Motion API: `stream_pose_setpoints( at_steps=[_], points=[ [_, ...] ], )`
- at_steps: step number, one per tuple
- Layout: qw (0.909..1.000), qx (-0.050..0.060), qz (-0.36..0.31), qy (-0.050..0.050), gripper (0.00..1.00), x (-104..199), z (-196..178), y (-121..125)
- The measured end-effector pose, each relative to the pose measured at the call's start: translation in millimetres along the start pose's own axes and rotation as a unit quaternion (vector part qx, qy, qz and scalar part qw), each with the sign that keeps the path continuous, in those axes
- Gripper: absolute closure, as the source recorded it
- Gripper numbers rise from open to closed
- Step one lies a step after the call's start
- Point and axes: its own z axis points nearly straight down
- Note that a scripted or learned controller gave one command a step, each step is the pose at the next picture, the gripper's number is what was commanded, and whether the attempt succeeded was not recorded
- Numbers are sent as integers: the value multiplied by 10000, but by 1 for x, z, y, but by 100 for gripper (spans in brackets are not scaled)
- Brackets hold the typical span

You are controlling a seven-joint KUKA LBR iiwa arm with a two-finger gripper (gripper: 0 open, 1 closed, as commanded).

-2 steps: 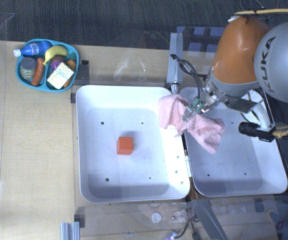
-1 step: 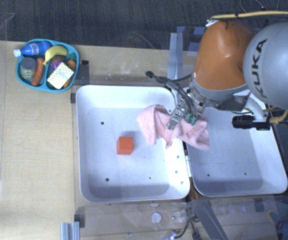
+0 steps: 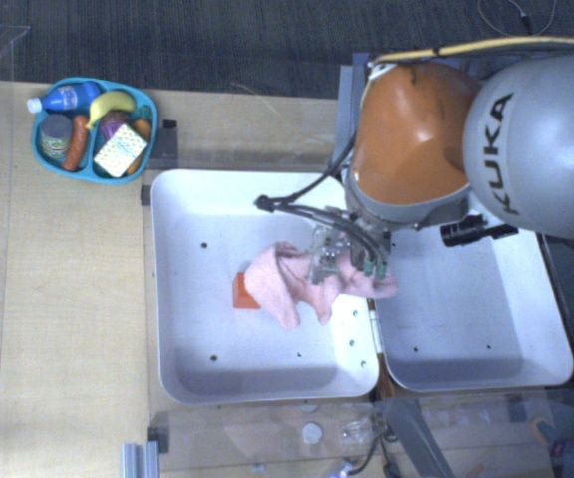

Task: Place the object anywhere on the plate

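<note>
A crumpled pink cloth (image 3: pixel 285 285) lies in the left white bin (image 3: pixel 202 357), with its right end draped over the divider toward the right bin. A small orange-red piece (image 3: pixel 246 292) pokes out from the cloth's left edge. My gripper (image 3: pixel 345 259) hangs directly over the cloth's right part, at or just above its surface; whether it touches the cloth is unclear. The big grey and orange wrist hides what lies behind the gripper. The blue plate (image 3: pixel 40 147) sits on the bench at the far upper left, well away from the gripper.
The blue plate holds several toy foods: a bottle (image 3: pixel 72 97), a banana (image 3: pixel 113 103) and a speckled card (image 3: pixel 121 150). The right white bin (image 3: pixel 486 366) lies under the arm. Black cables (image 3: pixel 287 205) run from the wrist over the left bin.
</note>
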Motion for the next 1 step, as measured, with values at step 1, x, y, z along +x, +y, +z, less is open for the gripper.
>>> stream_pose_setpoints(
  at_steps=[1],
  points=[
    [10000,-1,1,-2,0,0,0,0]
  ],
)
